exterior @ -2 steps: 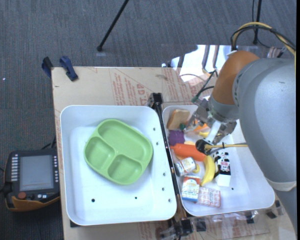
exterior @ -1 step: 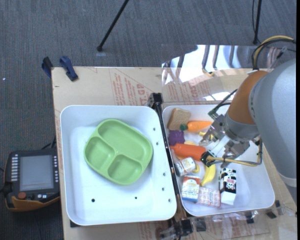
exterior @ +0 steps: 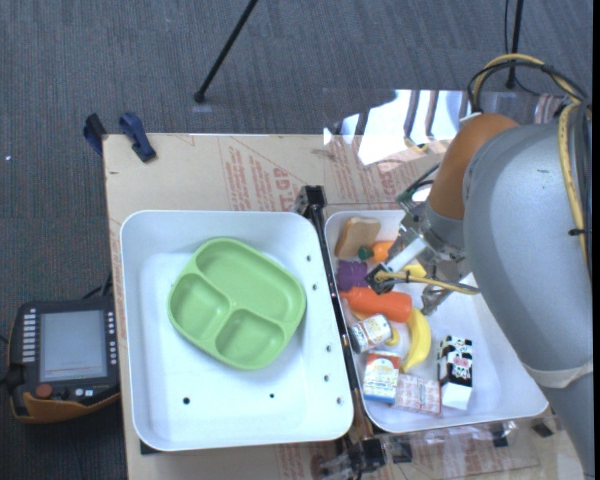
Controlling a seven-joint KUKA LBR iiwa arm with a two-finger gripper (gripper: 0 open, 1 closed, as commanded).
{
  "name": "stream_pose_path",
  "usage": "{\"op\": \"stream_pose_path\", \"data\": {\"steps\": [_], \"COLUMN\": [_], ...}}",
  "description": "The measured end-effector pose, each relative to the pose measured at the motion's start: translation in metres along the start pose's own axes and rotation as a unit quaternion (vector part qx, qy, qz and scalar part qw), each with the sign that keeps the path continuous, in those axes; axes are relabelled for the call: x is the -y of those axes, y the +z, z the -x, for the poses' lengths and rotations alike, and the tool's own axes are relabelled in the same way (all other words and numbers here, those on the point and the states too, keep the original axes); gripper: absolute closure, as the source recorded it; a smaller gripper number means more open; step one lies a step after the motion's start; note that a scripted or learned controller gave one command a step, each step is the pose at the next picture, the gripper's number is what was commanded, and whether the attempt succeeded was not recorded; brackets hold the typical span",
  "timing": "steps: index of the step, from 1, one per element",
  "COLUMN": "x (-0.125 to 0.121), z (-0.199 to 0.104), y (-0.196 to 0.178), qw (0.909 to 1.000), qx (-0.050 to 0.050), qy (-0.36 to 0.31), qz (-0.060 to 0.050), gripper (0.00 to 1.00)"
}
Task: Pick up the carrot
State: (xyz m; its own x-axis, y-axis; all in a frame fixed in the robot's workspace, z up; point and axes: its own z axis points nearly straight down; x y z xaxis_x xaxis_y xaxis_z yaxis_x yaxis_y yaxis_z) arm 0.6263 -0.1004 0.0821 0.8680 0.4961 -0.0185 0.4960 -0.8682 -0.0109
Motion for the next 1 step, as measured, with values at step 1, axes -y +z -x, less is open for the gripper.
{"op": "stream_pose_path", "data": {"steps": [1], "x": [0.0019], "z": [-0.0016], "y": [-0.0064], "qw": [1.0000], "qx": [0.001], "qy": [-0.004], "qz": [-0.001], "gripper": [1.00]}}
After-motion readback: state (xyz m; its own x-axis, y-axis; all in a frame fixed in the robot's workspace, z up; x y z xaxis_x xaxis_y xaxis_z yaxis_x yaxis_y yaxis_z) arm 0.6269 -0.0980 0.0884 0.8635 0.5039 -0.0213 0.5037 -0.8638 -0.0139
